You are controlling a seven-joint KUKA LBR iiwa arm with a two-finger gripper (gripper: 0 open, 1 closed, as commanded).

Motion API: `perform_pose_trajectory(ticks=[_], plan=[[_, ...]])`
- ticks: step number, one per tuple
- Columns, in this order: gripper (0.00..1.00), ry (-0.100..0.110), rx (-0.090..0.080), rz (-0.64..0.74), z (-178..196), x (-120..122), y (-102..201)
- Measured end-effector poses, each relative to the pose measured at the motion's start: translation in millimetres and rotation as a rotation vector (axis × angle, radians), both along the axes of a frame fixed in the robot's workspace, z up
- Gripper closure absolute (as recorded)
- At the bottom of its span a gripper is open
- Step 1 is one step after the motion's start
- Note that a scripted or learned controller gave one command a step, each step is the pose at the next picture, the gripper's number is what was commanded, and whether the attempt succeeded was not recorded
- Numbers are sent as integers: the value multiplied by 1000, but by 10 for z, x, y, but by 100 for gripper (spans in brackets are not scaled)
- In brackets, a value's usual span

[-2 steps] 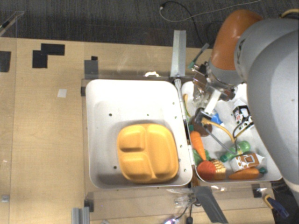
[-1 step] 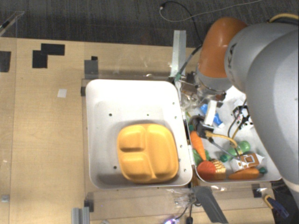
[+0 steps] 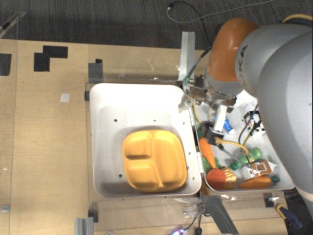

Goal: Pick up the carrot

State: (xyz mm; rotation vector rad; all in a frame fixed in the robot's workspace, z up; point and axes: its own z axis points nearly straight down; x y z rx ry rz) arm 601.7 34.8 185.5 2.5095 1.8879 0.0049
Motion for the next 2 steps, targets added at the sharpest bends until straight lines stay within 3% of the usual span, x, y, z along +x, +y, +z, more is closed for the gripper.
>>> perform_pose_trajectory(ticks=[1, 2], plan=[[0, 0, 0, 27, -6, -757, -388], [0, 1, 0, -44, -11, -1144, -667]])
